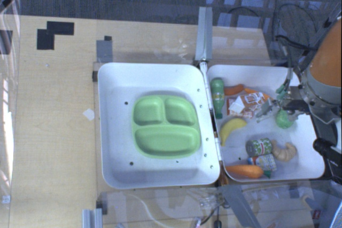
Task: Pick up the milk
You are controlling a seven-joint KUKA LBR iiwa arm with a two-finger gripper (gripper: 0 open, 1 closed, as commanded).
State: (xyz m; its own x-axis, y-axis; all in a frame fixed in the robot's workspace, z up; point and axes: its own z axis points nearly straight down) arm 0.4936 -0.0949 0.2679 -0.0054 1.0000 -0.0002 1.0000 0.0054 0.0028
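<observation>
Two shallow white bins sat side by side on the wooden bench. The left bin (112, 131) held one green divided tray (165, 126) with three compartments. The right bin (315, 168) held the rest: one green bottle (217, 94) lying along its left wall, one banana (231, 128), two orange carrot-like pieces, one (235, 90) at the far side and one (245, 171) at the near edge, one can (259, 147) with a second printed item (265, 162) just near of it, one tan pastry-like piece (285, 152) and one small green round item (284, 119).

The milk (247, 104) (a flat orange-and-white carton, its print too small to read) lay in the far middle of the right bin, between the bottle and the gripper (274, 107).

The grey arm (327, 64) with its orange band reached in from the right, cut off by the picture's edge. The gripper hovered just right of the milk, over the small green item; whether its jaws were open or closed could not be told, nor whether it touched the carton.
</observation>
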